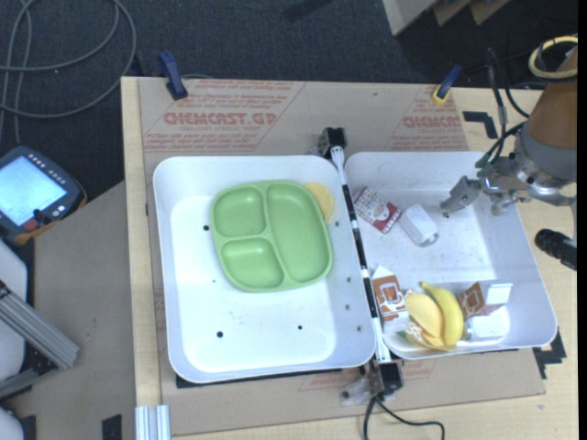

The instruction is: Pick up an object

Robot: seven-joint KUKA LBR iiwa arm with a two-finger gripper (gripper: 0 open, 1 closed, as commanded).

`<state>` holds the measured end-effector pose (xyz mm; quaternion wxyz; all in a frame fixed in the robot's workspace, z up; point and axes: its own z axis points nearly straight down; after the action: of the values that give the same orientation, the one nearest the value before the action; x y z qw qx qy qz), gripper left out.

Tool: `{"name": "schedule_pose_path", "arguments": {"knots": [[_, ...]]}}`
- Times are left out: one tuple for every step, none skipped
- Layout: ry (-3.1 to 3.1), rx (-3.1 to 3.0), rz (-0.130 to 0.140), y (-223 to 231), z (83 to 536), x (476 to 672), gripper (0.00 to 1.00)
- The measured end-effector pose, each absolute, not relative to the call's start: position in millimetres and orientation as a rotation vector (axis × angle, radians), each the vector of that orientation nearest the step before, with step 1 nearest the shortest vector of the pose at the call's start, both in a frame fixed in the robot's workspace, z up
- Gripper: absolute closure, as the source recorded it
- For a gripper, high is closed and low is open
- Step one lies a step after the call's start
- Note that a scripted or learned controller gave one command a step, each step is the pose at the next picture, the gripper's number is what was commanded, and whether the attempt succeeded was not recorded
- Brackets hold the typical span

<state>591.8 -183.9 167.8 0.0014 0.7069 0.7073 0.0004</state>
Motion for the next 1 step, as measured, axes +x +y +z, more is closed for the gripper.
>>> {"name": "schedule_pose_path", "arguments": {"knots": [[2.220,2.224,-0.001,-177.3,136.8,488.5,0.00]]}}
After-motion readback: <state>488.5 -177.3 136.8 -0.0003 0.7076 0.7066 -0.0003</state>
